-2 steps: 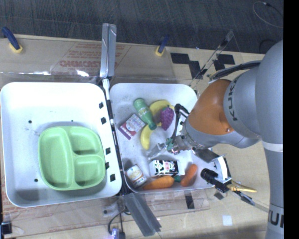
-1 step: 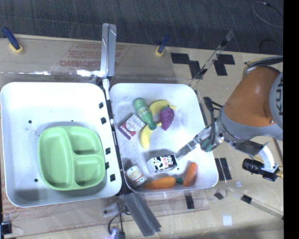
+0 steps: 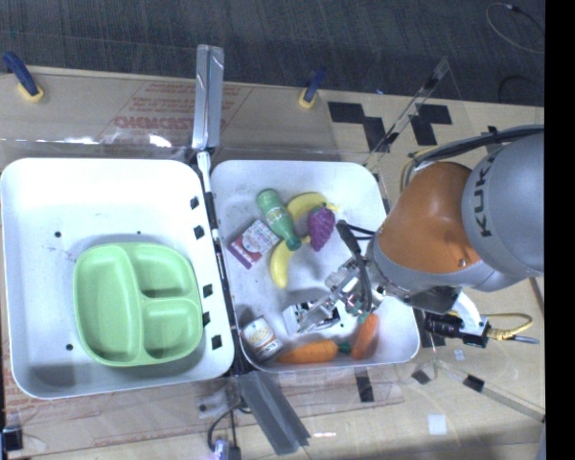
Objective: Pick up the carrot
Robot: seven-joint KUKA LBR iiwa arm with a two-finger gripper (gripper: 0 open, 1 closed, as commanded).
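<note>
1. Overhead, two white bins are seen side by side on the bench: the left bin [image 3: 19,257] and the right bin [image 3: 364,175].
2. A green divided plate [image 3: 139,302] is laid in the left bin, toward its near side.
3. The arm [image 3: 460,223] is extended in from the right, with its orange band placed over the right bin's right wall.
4. The gripper [image 3: 331,305] is positioned low in the right bin, toward its near right part.
5. The state of the fingers cannot be told; the metal parts are blurred together in the camera view.
6. One carrot [image 3: 309,353] is laid flat along the near wall of the right bin, just below the gripper.
7. A second carrot [image 3: 366,334] is set at a tilt just beside the first, near the bin's near right corner.
8. No carrot is seen between the fingers.
9. A small can [image 3: 260,335] is located at the near left corner of the right bin, just left of the flat carrot.
10. A banana [image 3: 286,254], a bunch of purple grapes [image 3: 321,225], a green bottle [image 3: 277,216] and a red-and-white box [image 3: 253,243] are grouped in the bin's middle and far part.
</note>
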